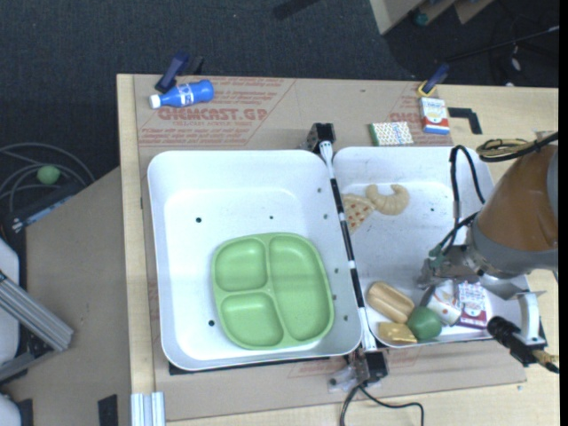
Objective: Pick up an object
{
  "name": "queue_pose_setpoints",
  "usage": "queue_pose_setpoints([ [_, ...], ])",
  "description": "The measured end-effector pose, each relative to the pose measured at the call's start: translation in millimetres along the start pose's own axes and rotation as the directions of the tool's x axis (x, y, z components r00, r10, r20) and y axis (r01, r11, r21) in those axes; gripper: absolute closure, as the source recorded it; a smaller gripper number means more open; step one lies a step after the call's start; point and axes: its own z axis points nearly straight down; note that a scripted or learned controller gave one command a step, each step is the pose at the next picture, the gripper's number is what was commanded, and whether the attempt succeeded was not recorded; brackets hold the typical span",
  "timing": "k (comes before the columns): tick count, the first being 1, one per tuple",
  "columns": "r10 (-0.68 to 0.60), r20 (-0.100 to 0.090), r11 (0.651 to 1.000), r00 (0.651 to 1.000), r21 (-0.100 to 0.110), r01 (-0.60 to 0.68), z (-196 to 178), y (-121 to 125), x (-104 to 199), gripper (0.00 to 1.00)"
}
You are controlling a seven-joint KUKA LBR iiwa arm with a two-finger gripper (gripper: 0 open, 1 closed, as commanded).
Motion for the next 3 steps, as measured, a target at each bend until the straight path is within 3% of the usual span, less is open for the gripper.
queue_pose_setpoints([
  [1, -0.003, 0.0, 1.0, 1.0, 0.001, 0.003, -80.5, 50.6, -0.3, 1.0],
  [2, -0.003, -0.001, 1.0, 1.0, 0.003, 0.003, -79.8, 50.0, -0.3, 0.0],
  [3, -0.003, -0.002, 1.0, 1.0, 0.006, 0.003, 12.3, 137.7, -13.4, 0.0],
])
